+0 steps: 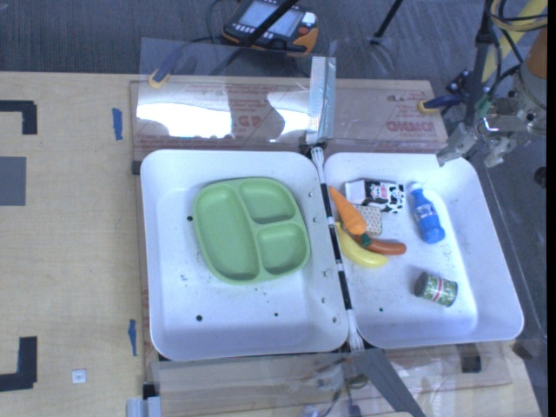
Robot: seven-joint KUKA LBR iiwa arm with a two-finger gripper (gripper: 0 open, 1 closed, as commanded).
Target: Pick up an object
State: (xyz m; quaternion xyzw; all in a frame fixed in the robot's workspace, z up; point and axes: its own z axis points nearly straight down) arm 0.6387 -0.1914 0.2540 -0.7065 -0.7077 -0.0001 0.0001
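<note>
The metal 2-finger gripper (483,139) is hovering over the far right corner of the right white bin (495,320), gripping nothing; how far its fingers are parted I cannot tell. In that bin, a blue plastic bottle (426,215), green can (435,288), orange carrot (348,211) and yellow banana (360,251) are lying. A green divided plate (251,229) is sitting in the left white bin (165,320).

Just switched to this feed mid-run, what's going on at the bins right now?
Nothing is picked yet. The hand hangs over the far right corner of the right bin, above and apart from the objects. In that bin lie a blue bottle, a green can, a carrot, a banana and a black-and-white carton. The left bin holds a green divided plate.
</note>
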